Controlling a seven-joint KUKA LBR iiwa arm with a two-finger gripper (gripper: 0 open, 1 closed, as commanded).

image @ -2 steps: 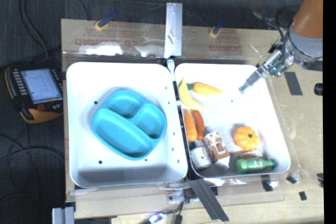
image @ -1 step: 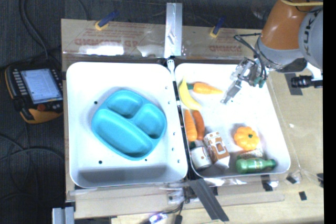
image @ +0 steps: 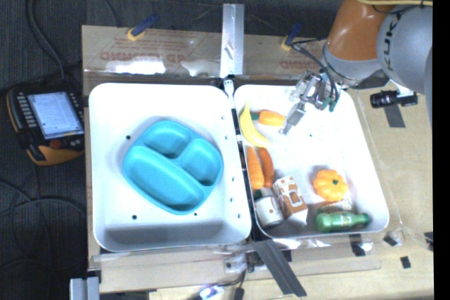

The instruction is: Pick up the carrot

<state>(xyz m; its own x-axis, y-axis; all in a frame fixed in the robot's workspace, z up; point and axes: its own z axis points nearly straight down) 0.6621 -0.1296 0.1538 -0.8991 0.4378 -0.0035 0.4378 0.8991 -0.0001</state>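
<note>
The carrot (image: pixel 266 165) lies lengthwise along the left side of the right bin (image: pixel 369 151), just below a yellow banana (image: pixel 247 127). A second orange stick (image: pixel 253 169) lies against its left side. My gripper (image: pixel 309 111) hangs over the back of the right bin, up and to the right of the carrot and well apart from it. It is open, with nothing between its fingers. One pale finger (image: pixel 291 119) points down-left toward a small orange fruit (image: pixel 271 118) beside the banana.
A small pumpkin (image: pixel 330 183), a green bottle (image: pixel 340 220), a carton (image: pixel 289 196) and a can (image: pixel 266 211) crowd the front of the right bin. The left bin (image: pixel 105 221) holds a blue divided plate (image: pixel 173 164). A metal post (image: pixel 232 38) stands behind the bins.
</note>
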